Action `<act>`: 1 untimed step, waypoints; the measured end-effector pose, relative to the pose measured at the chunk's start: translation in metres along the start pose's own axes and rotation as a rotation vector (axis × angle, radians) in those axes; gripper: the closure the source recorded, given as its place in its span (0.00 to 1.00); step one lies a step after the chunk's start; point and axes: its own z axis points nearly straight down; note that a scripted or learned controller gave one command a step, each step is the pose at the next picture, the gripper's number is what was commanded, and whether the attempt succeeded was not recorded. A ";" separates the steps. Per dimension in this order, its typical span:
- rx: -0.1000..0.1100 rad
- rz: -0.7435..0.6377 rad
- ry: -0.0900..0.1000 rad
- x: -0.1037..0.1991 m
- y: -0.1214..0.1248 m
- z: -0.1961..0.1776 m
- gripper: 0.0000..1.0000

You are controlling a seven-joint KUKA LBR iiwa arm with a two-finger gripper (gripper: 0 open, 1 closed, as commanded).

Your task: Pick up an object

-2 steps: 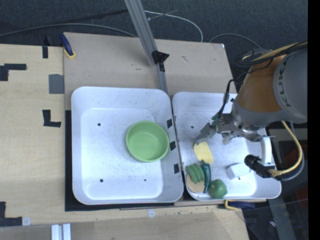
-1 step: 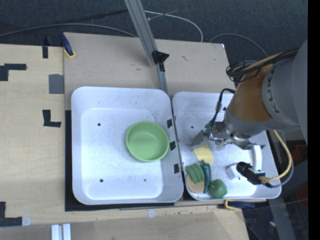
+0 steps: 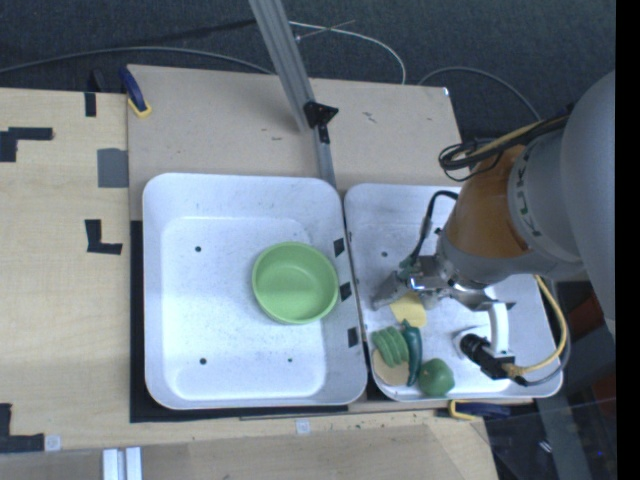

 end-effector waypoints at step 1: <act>0.003 -0.001 0.003 0.001 0.000 -0.011 1.00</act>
